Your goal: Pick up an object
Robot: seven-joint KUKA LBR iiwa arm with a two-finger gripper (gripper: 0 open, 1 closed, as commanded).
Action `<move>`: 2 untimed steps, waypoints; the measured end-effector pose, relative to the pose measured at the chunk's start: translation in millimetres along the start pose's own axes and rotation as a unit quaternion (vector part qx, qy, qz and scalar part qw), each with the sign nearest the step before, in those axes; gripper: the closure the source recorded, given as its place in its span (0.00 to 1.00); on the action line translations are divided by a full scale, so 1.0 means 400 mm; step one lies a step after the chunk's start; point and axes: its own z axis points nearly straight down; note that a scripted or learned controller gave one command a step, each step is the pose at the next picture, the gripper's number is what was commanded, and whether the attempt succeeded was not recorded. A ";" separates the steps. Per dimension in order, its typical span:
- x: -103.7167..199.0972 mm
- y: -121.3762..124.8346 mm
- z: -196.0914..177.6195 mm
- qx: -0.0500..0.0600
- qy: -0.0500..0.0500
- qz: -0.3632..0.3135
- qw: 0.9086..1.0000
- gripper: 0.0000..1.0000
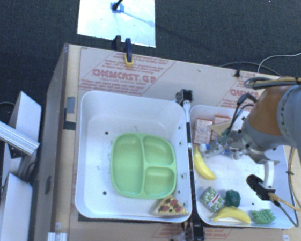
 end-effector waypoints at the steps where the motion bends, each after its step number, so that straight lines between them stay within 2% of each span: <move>1: -0.108 0.174 0.018 0.026 0.007 -0.004 1.000 0.00; 2: -0.086 -0.016 0.012 0.001 0.000 0.001 1.000 0.00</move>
